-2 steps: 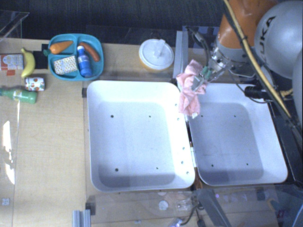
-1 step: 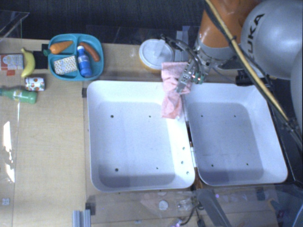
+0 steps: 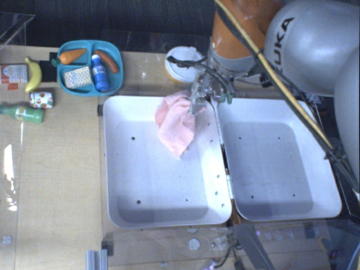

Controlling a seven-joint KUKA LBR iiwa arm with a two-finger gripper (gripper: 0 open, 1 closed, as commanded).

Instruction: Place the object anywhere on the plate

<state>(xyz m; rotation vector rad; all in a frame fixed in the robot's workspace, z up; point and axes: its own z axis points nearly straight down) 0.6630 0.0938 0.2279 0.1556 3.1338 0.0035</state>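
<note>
Right now, from my seat at the remote station, I see the arm (image 3: 292, 32) coming in from the right, its orange band (image 3: 242, 16) above the wrist, and the gripper (image 3: 198, 107) down at the upper right part of the left bin (image 3: 129, 201). A pink cloth (image 3: 175, 129) hangs from the fingertips; its top corner is bunched up right at the closed-in fingers, so I read it as pinched there, with the rest draping down and to the left over the bin's white floor. I can't say whether the lower edge of the cloth touches the floor or hangs just clear of it.

The right bin (image 3: 315, 201) sits just beside the left one, their rims meeting down the middle. Both rest on a pale wooden bench (image 3: 50, 173).

Just beyond the bins, near the gripper, is a white plate (image 3: 175, 66) with a yellowish rim, partly hidden by the wrist. Farther left along the bench is a blue divided tray (image 3: 115, 58) holding a carrot-like piece, a blue bottle and some other toy food. Left of that lie a banana (image 3: 34, 75), a small can (image 3: 41, 99), a green bottle (image 3: 22, 113) and a red and white carton (image 3: 12, 75) at the edge. Behind the bench the floor is dark
</note>
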